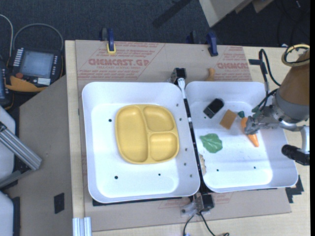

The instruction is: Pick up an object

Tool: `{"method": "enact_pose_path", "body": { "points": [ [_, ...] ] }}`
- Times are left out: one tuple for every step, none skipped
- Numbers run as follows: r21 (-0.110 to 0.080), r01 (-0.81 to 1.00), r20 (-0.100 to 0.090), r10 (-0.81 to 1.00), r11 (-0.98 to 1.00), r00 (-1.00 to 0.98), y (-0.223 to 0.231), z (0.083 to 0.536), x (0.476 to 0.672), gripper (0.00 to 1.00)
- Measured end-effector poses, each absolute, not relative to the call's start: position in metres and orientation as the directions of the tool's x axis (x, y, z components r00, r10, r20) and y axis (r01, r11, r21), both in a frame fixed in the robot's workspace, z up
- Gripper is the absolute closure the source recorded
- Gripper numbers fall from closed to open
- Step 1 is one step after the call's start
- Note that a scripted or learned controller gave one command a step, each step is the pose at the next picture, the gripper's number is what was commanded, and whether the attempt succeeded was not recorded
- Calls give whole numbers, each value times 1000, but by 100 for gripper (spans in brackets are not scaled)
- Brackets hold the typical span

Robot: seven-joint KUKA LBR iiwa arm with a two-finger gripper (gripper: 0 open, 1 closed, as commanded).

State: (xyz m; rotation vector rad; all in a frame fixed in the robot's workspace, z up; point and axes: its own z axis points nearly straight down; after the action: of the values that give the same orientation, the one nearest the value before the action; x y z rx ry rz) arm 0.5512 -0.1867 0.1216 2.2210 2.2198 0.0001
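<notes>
We saw the tool low in the right bin, at the frame's right, sitting right over the orange carrot, whose tip poked out below it; whether it gripped anything we could not tell. Just left lay a tan block, a black block and a green leaf. In the left bin rested a yellow divided plate.

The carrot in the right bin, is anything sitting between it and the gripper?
Nothing visible does. The gripper is already down right over the carrot, at its upper end. The brown block, black object and green leaf lie off to the camera view's left.
</notes>
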Motion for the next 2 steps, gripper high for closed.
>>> {"method": "enact_pose_path", "body": {
  "points": [
    [5, 1000, -2, 1000, 1, -1, -184, 165, 555, 100],
    [7, 1000, -3, 1000, 2, -2, -177, 212, 553, 100]
  ]
}}
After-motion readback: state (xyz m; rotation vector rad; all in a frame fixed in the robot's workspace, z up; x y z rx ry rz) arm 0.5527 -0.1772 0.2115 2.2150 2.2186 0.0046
